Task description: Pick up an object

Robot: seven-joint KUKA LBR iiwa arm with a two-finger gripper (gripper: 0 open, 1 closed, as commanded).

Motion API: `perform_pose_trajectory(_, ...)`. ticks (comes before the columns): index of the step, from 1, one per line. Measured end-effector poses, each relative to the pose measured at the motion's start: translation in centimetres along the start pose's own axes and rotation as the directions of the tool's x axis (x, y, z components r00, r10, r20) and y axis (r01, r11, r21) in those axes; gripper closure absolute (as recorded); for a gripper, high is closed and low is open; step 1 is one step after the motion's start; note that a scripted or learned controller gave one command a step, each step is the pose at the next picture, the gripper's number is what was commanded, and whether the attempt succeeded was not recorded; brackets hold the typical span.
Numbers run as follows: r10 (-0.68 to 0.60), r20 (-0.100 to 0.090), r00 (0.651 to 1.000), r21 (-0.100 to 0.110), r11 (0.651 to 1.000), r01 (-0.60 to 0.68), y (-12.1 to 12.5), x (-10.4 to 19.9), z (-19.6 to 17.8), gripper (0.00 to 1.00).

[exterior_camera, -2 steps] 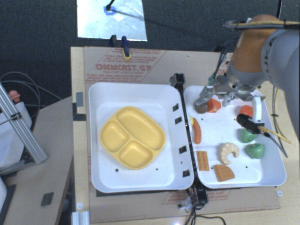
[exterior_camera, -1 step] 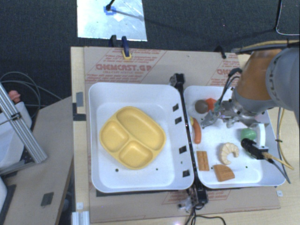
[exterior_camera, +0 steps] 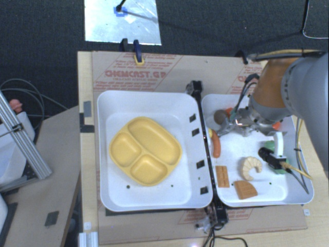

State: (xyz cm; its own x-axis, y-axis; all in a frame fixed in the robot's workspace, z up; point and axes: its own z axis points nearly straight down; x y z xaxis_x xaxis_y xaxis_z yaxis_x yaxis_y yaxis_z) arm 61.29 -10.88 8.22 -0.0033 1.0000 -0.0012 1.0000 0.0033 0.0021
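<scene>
The gripper [exterior_camera: 231,125] is seen in the upper left part of the right bin [exterior_camera: 267,188], reached in from the right on the grey arm with its orange band. How far it is opened cannot be told from this slanted view, and nothing is shown to be held in it. A brown rounded piece [exterior_camera: 221,116] is found just beside it, towards the bin's upper left corner; contact between the two cannot be judged. A red sausage [exterior_camera: 216,146] is laid lengthwise along the bin's left wall, just below the gripper. Nearer the front wall, a ridged tan cracker [exterior_camera: 222,175], a pale curled piece [exterior_camera: 251,167] and an orange-brown wedge [exterior_camera: 245,190] are grouped close together, well apart from the gripper. The left bin [exterior_camera: 118,107] is occupied by a yellow three-compartment plate [exterior_camera: 145,151], set flat near its middle.
</scene>
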Motion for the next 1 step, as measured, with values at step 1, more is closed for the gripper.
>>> perform_pose_trajectory(1, 0.005, -0.003, 1.000, 0.007, 1.000, -0.005, -8.05, 0.38, -0.20, 0.00)
